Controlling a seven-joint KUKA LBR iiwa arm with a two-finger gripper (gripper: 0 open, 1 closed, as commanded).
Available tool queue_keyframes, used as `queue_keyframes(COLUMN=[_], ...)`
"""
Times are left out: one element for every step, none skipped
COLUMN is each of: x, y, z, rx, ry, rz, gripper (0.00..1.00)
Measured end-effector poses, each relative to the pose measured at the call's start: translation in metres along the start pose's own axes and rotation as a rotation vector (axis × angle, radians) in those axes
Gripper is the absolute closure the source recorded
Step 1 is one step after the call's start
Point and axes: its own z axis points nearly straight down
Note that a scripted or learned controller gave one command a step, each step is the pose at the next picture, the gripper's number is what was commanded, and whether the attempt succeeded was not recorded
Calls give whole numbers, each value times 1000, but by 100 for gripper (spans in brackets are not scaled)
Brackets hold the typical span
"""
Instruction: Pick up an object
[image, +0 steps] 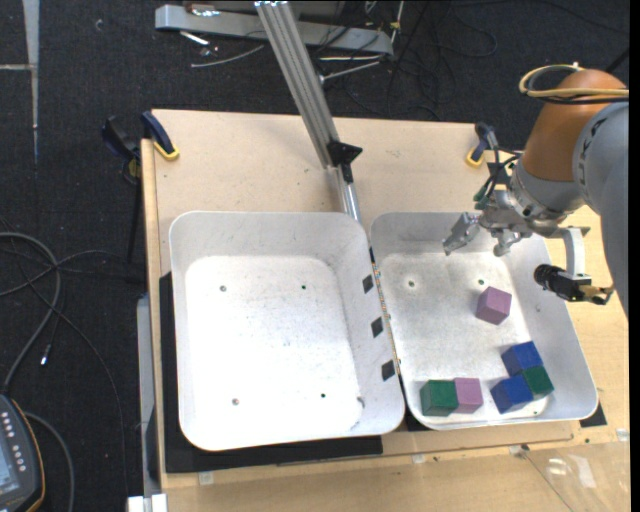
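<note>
The wooden tabletop (260, 160) carries two shallow white bins side by side, ringed by dark floor and loose cables. My grey arm (585, 150), orange band above the wrist, reaches in from the right over the far end of the right bin (420, 235). The left bin (200, 240) is the larger-looking of the pair, its floor speckled. A slanted metal pole (305, 85) runs down from the top of the scene to the gap between the bins.

My end effector (482, 236) hangs above the far part of the right bin, fingers spread apart with nothing between them.

All the blocks lie in the right bin. A lone purple cube (494, 304) sits near the middle, tilted so one corner points toward the near rim; as a cube it has no clear long axis. It lies near my fingers, below them in the picture and well apart from the rest. Along the near wall sit a green cube (438, 397) and, touching it on the right, a pink cube (468, 393). In the near right corner, two blue cubes (520, 358) and a small dark green cube (540, 380) huddle together.
</note>
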Motion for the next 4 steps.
queue_keyframes(x=[4, 4, 36, -23], y=[0, 0, -43, -106], z=[-8, -8, 43, 39], rx=[2, 4, 14, 10], ry=[2, 1, 7, 3], rz=[-7, -7, -5, 3], gripper=[100, 0, 0, 0])
